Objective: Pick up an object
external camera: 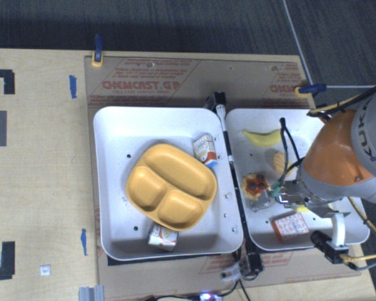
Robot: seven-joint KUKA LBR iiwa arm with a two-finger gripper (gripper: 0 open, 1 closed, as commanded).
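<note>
In the right bin (299, 118) lie a yellow banana (263, 137), a small tan piece (279, 162), a red berry-like toy in clear wrap (257, 184) and a red-and-white carton (291, 226). My gripper (277, 193) hangs low over this bin, just right of the red toy and above the carton. The orange-banded wrist (338, 158) covers most of it. Nothing can be seen held in it.
The left bin (108, 125) holds a large yellow divided plate (170, 185), a small printed can (205, 148) by its upper right edge and a crumpled packet (162, 237) at the front wall. Cables run along the divider between the bins.
</note>
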